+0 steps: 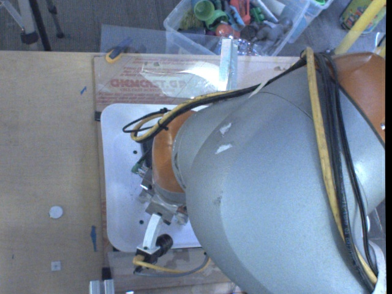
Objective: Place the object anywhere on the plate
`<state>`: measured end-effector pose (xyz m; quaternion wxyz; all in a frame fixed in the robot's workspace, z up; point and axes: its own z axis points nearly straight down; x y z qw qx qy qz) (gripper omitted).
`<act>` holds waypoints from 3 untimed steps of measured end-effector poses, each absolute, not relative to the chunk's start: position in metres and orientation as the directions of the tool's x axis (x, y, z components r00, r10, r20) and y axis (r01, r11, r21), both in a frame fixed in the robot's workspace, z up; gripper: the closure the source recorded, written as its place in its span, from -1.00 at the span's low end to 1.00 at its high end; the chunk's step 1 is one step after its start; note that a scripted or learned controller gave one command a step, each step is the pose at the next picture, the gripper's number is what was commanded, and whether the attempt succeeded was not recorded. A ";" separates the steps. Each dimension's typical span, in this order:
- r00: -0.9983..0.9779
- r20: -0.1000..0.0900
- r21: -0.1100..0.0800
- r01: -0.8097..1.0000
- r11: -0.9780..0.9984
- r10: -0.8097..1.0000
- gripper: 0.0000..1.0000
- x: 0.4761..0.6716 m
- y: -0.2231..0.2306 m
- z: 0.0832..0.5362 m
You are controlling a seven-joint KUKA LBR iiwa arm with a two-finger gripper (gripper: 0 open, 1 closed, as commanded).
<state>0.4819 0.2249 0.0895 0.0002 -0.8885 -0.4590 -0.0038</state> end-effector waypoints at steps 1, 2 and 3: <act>0.579 0.007 0.003 0.816 -0.579 0.816 -1.00 0.482 0.225 0.089; 0.579 0.007 0.003 0.816 -0.579 0.816 -1.00 0.482 0.225 0.089; 0.579 0.007 0.003 0.816 -0.579 0.816 -1.00 0.482 0.225 0.089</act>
